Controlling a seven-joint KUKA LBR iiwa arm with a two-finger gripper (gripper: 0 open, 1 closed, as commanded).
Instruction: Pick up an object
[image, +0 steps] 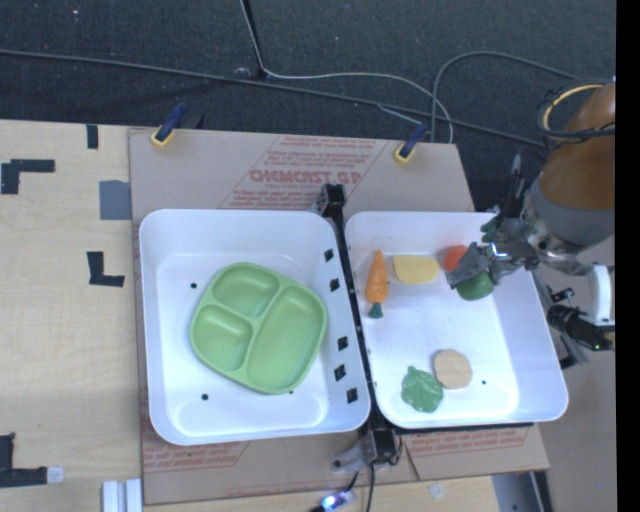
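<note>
A green leafy toy (421, 389) and a tan round piece (452, 368) were seen at the near side of the right bin (520, 330). The gripper (478, 268) was placed over a green and red item (468, 272) at the far edge; the jaw state could not be told. No grasp was confirmed, so lifting was judged as left.

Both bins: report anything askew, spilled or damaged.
Nothing spilled or damaged. The green divided plate lies turned at an angle to the left bin. The toy foods lie scattered loosely in the right bin, the carrot near the divider.
</note>
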